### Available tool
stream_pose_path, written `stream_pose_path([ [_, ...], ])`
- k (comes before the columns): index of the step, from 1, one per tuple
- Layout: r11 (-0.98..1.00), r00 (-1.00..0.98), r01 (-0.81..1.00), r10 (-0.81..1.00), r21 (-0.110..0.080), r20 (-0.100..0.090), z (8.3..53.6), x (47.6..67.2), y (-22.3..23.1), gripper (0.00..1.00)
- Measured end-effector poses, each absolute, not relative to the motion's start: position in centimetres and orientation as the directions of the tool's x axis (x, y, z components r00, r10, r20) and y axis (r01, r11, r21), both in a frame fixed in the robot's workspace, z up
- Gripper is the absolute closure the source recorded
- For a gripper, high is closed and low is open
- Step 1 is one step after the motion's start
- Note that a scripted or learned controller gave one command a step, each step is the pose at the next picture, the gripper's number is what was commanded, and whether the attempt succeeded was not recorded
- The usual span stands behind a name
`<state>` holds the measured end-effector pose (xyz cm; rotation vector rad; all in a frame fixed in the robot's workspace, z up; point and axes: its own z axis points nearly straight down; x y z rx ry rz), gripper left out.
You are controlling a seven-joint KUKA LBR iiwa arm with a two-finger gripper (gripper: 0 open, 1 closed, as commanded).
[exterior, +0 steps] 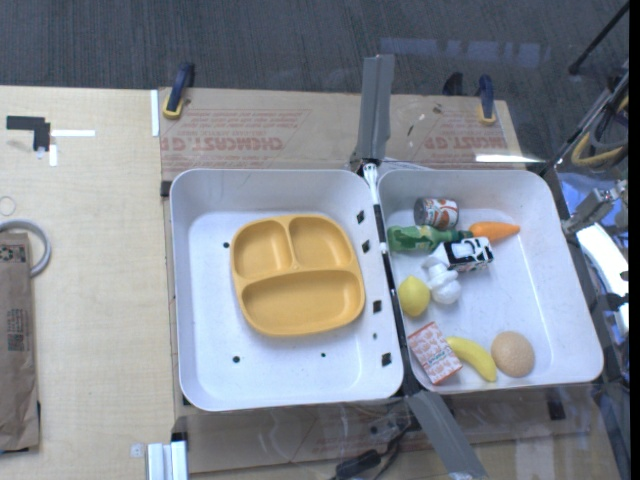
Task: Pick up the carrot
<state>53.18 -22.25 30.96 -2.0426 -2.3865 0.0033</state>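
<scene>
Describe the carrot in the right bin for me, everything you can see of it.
The carrot is small and orange, with a smooth look like a plastic toy. It lies flat on the floor of the right bin, near the far side, running roughly left to right and tapering to a point on the right. Its blunt left end sits against a black and white toy, with green leafy pieces further left. A small can lies just beyond it, apart. Nothing is gripping it.

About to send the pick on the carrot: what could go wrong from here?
1. The carrot lies close against the black-and-white toy and green item, so the grasp may catch a neighbour.
2. It lies near the right bin's far wall, and the can sits close, so approach room looks tight.
</scene>
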Motion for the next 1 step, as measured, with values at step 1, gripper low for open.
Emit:
stream_pose_path([
  [1, 0.225, -0.225, 0.974, 0.974, -0.001, -0.003, 32.37, 60.04, -22.22, 0.0],
])
